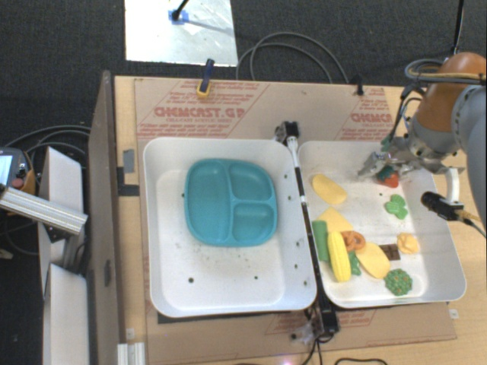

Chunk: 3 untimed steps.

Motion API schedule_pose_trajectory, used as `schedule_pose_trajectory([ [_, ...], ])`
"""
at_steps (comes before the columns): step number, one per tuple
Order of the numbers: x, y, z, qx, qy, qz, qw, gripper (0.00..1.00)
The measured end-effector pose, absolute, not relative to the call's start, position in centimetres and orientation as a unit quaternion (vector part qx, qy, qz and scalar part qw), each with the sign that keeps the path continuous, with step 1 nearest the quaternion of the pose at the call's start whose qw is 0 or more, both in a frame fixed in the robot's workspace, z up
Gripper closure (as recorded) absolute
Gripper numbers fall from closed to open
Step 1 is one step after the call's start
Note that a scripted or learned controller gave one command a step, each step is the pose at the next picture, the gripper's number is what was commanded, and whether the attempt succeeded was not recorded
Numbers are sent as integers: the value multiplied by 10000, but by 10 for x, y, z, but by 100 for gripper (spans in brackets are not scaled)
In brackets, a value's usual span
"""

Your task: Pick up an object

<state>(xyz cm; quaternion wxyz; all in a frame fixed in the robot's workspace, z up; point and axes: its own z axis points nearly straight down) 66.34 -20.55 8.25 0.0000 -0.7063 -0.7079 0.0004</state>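
Approach step at the right bin, nothing lifted yet.

Left bin (163, 226) held one teal divided tray (230, 202); right bin (441, 280) held the loose pieces: one pale yellow oval (329, 189), one green strip (320, 241), one yellow wedge (335, 220), one yellow corn-like piece (339, 255), one orange ring (353, 240), one yellow oval slice (374, 260), one small brown block (389, 252), one green broccoli-like piece (398, 281), one green leafy piece (396, 206), one small yellow-orange piece (409, 242) and one red-orange piece (390, 179). Above that last piece, at the bin's far right, the gripper (386, 166) sat low; whether its jaws were parted or closed could not be told, and no object showed clearly between them. By my judgement the grasp was in hand: next called for settling squarely over the red-orange piece, closing, then rising straight.
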Motion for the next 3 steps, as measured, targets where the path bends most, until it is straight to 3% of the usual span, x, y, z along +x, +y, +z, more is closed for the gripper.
schedule_pose_trajectory([
  [1,666,-206,97,-7052,-7090,-10,-36,100],
  [2,628,-176,170,-7058,-7084,-10,-3,100],
  [3,665,-97,154,-7027,-7114,-26,-6,100],
])
